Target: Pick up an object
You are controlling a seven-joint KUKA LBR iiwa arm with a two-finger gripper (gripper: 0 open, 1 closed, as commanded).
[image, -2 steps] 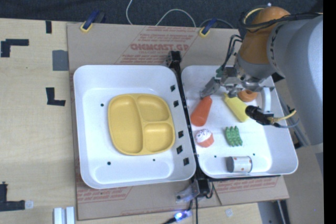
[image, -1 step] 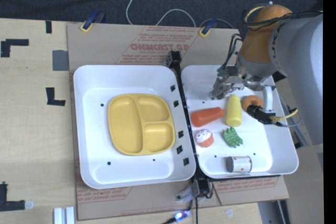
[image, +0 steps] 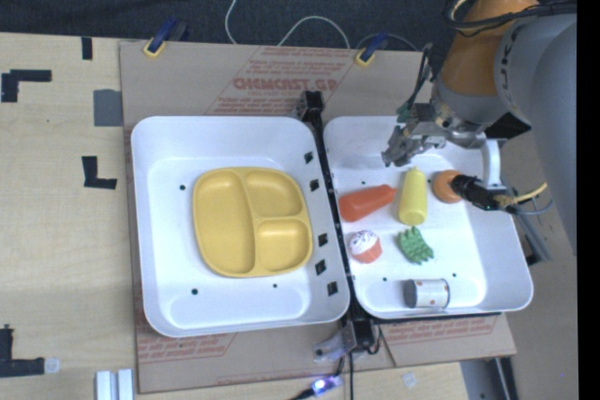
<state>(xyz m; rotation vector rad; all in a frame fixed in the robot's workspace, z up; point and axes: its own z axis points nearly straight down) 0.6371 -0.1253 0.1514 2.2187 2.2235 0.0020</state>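
Gripper (image: pixel 401 153) is seen low over the right bin (image: pixel 487 290), just above the yellow cylinder (image: pixel 412 196). Its opening cannot be told, and nothing is seen held. The carrot (image: pixel 367 200), green toy (image: pixel 414 244), can (image: pixel 427 293) and orange ball (image: pixel 446 186) are spread in that bin. A yellow tray (image: pixel 251 220) is set in the left bin (image: pixel 169 229).

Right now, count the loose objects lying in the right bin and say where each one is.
6. Orange carrot near the divider, yellow corn beside it, orange piece toward the right wall, round white-and-orange item, green leafy piece, small can at the front. The arm may hide more.
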